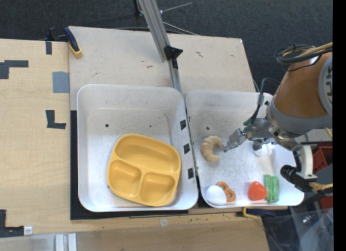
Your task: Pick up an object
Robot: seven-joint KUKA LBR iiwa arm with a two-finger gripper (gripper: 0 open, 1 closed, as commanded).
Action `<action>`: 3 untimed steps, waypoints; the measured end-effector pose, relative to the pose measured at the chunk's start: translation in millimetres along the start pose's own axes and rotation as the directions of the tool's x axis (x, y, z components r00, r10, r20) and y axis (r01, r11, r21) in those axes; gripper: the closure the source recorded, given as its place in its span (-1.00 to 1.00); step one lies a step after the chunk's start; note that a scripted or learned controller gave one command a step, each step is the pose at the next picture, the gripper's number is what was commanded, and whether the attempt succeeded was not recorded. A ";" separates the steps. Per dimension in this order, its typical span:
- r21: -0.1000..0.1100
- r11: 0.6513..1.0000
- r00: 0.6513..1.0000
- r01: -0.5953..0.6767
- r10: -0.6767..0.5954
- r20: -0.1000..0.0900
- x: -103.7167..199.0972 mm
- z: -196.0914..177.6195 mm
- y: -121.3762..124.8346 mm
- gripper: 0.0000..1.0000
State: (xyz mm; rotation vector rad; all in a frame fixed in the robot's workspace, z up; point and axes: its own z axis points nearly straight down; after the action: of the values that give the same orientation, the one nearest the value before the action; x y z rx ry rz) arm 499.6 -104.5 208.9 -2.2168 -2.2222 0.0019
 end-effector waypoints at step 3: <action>0.000 1.000 1.000 -0.002 0.002 0.002 -6.9 120.9 -6.0 -1.00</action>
State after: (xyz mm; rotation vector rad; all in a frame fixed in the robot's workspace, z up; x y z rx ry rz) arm 493.4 -111.3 88.1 -2.2201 -2.2215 0.0037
